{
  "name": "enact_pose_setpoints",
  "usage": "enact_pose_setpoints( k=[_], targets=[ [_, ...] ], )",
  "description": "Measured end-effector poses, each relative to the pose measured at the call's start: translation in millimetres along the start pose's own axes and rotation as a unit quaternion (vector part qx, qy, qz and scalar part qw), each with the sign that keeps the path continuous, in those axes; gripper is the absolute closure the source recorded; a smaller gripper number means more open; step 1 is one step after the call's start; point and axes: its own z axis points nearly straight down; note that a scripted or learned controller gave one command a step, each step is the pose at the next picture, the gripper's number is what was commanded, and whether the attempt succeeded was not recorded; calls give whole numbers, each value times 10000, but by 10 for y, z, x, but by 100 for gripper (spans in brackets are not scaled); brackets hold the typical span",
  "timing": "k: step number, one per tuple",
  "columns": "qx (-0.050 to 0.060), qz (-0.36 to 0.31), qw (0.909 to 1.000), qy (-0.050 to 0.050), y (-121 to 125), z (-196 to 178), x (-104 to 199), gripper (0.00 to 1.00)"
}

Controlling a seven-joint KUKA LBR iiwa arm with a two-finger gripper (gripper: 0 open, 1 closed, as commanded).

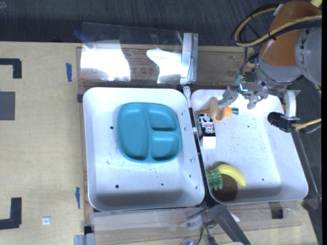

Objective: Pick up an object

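The end effector (pixel 239 97) hangs over the upper part of the right shallow white plastic bin (pixel 265 162), its two fingers spread apart with nothing between them. Just beside its left finger lies a small orange and tan toy (pixel 220 111). Well below it rest a curved yellow banana (pixel 232 173) and a brown and green round fruit (pixel 222 185), touching.

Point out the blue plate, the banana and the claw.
blue plate (pixel 149 131): camera view, centre divider.
banana (pixel 233 174): camera view, middle of its curve.
claw (pixel 240 98): camera view, midway between its fingertips.
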Motion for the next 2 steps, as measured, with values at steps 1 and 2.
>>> enact_pose_setpoints(
  k=[1,2],
  targets=[
    [-36,-1153,9933,-19,313,-562,-227,0],
    [-52,-1738,9848,-19,327,634,-298,0]
  ],
)
